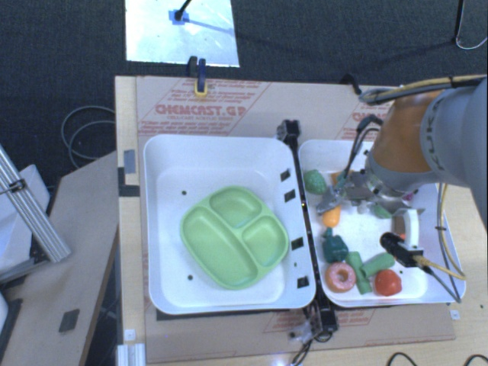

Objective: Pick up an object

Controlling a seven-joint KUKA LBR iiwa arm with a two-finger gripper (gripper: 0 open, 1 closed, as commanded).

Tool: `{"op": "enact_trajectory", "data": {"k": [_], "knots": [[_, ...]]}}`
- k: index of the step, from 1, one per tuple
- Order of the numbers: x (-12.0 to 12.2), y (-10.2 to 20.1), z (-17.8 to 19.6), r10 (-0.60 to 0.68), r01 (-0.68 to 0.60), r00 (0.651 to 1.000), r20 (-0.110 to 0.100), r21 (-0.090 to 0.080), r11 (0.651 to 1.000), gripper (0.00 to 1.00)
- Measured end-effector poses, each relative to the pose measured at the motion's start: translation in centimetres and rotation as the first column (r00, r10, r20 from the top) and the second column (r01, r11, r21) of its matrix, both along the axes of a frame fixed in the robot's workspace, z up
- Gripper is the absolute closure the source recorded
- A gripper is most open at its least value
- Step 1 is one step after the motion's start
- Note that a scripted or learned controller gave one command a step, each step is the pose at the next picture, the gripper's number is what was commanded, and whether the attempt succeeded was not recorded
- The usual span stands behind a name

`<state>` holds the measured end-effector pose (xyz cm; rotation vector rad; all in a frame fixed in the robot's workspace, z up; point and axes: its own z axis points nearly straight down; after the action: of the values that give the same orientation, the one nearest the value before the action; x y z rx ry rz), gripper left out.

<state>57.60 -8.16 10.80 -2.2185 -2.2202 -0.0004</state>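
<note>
The right bin [438, 292] holds several small toys. My gripper [332, 201] hangs low over the bin's left part, just above a small orange-yellow toy [330, 219] and right of a green toy [313, 180]. Nothing can be seen held in it. Closer to the front lie a dark teal toy [334, 247], a pink donut [340, 277], a green cylinder [377, 264] and a red tomato-like toy [387, 282]. The arm's grey body and orange band [408, 139] cover the bin's far right part.
The left bin [164, 174] holds a light green divided plate [233, 236]. A black divider [299, 204] runs between the two bins. Cardboard lies under both bins, with a clamp [200, 77] at its far edge.
</note>
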Motion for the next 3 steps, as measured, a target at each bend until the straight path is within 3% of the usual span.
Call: {"op": "enact_trajectory", "data": {"k": [1, 2, 3], "knots": [[0.0, 0.0, -2.5, 0.000, 0.000, 1.000, 0.000, -0.002, 1.000, 0.00], [0.1, 0.0, -1.3, -0.001, 0.001, 1.000, 0.005, -0.002, 1.000, 1.00], [0.4, -0.2, 4.7, 0.003, -0.003, 1.000, 0.009, -0.003, 1.000, 1.00]]}}
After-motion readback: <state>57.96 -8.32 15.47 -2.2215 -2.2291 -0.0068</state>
